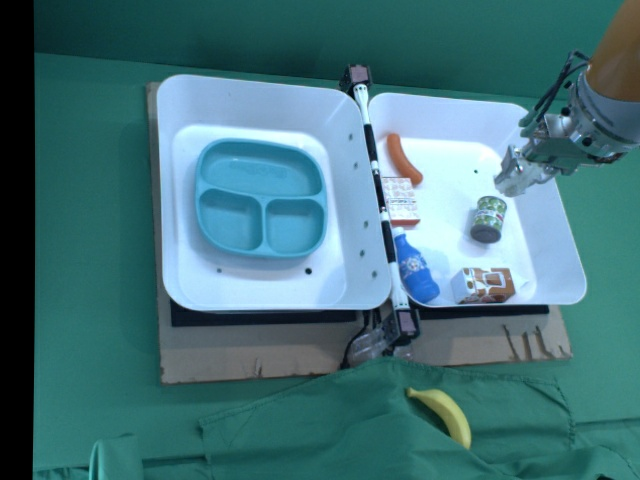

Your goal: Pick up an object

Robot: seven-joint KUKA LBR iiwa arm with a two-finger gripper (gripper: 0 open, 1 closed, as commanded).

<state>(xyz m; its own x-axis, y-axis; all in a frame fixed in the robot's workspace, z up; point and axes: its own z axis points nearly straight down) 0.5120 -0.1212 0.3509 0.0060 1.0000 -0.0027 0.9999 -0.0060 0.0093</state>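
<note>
Green cloth (90, 218) under white bins (260, 98)

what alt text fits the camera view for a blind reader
The robot's hand hovers over the right bin, just above a small can; a sausage, blue bottle and cartons lie nearby. The left bin holds a teal divided plate.

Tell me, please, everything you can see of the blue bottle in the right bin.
The blue bottle lies on its side in the right bin, by the bin's left wall. It looks like glossy plastic, with a white cap end toward the far side and a pale label patch on its body. Its rounded base points to the near edge. The cap end reaches, perhaps touches, the red-and-white carton. The hand is well apart from it.
</note>
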